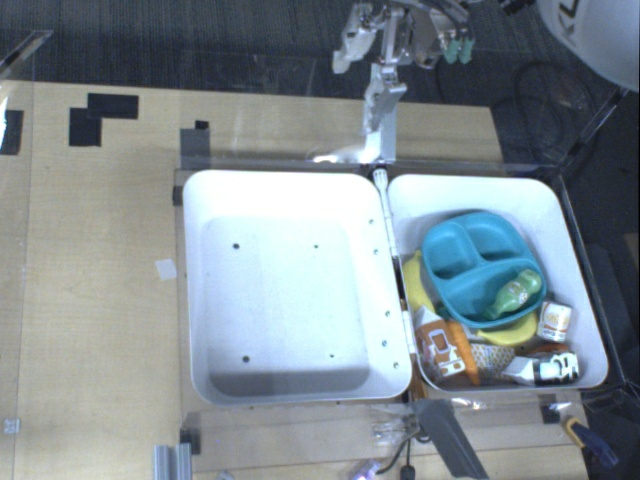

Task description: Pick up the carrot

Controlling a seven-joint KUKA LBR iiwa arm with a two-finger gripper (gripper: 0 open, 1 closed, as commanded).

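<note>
The carrot (464, 354) is a short orange piece lying in the right bin (570, 230), near its front wall. It is wedged between a brown printed packet (437, 348) and a yellow plate (497, 332). My gripper (379, 133) hangs above the far rim where the two bins meet, well behind the carrot and to its left. Nothing shows in its grasp.
A teal divided plate (472, 260) rests tilted on the yellow one, with a green bottle (517, 292) in it. A small white jar (555, 320) and a black-and-white tube (546, 369) lie at the front right. The left bin (285, 278) stands beside it.
</note>
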